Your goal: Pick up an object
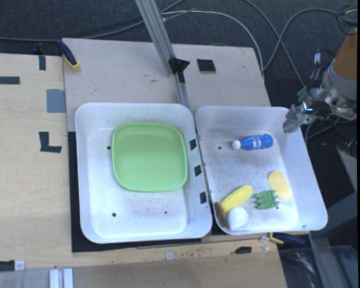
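One square green plastic plate [149, 156] lay in the left white bin [90, 179]; the right white bin [303, 185] held one blue bottle [252, 143], one yellow corn cob [236, 197] and perhaps three smaller pieces. The gripper [293, 120] hovered at its rim, grip state impossible to tell.

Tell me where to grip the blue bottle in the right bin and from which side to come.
Grip the blue bottle across its blue body, coming straight down from above. It lies on its side, long axis roughly left-right with the white cap pointing left, and bare bin floor surrounds it, so fingers should probably straddle it front-to-back. The gripper hovers by the bin's upper right rim.
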You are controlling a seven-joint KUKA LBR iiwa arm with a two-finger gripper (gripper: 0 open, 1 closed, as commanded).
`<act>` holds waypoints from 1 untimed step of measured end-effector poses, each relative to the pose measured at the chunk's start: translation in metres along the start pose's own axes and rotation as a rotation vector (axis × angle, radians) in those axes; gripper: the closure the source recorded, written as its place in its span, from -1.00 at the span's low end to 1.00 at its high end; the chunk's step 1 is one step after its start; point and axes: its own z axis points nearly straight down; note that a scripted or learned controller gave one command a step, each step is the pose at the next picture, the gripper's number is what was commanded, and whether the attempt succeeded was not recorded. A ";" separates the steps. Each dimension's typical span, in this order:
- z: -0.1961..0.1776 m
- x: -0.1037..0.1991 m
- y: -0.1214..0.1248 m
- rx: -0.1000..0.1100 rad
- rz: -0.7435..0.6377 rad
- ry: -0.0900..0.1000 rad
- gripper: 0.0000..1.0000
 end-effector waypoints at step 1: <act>0.002 0.059 -0.001 0.004 -0.004 0.002 1.00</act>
